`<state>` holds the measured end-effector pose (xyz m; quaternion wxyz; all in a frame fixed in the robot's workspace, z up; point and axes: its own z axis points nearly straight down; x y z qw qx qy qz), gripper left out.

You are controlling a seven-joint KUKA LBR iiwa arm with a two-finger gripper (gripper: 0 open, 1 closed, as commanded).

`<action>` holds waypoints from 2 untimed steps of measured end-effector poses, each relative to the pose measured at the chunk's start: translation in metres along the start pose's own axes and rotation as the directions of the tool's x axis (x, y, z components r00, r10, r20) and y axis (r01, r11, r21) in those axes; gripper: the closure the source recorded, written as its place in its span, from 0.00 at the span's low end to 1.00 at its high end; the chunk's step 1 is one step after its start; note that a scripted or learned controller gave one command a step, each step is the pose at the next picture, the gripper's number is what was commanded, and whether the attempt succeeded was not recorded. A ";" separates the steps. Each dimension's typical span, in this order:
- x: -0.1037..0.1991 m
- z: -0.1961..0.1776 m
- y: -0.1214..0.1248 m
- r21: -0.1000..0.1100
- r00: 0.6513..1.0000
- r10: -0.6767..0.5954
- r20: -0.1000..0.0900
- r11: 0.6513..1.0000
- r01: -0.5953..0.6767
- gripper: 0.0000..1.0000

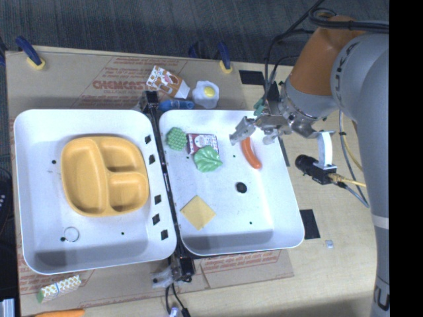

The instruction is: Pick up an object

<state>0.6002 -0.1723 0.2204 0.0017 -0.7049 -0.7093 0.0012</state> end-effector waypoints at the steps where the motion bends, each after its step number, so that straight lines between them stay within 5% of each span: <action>1: -0.039 0.128 0.029 0.000 0.990 0.143 0.000 0.990 -0.143 0.00; 2: -0.038 0.118 0.030 0.001 0.991 0.137 -0.001 0.991 -0.137 1.00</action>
